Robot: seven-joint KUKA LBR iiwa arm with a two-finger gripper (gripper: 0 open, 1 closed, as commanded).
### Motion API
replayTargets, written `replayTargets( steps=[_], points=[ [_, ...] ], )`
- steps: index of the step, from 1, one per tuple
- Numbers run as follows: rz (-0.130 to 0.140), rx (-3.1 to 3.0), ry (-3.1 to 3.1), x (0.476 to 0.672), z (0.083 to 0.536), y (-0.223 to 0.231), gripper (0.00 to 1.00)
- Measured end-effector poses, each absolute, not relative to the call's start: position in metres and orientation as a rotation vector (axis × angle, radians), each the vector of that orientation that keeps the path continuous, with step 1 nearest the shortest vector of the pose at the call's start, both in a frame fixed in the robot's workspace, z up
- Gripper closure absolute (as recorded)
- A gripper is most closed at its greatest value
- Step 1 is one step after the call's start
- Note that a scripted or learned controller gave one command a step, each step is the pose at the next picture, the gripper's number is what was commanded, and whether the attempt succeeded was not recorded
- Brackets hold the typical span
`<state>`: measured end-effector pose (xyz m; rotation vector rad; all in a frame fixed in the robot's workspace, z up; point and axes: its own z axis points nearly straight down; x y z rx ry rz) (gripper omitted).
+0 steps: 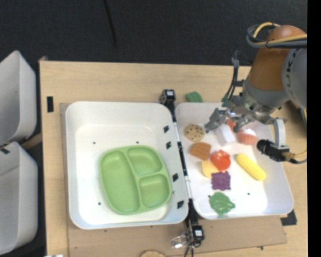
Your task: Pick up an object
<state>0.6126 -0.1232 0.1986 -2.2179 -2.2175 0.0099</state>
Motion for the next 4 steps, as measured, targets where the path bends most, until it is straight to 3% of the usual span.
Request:
replayTargets(
  steps=[2,3,4],
  points=[
    [-0.006,-2.226,-2.216,0.616,0.102,-0.125,0.0],
    [0.004,-2.227,-2.209,0.614,0.108,-0.127,1.0],
    [-0.001,-2.222,-2.224,0.625,0.164,-0.13,1.0]
  ],
)
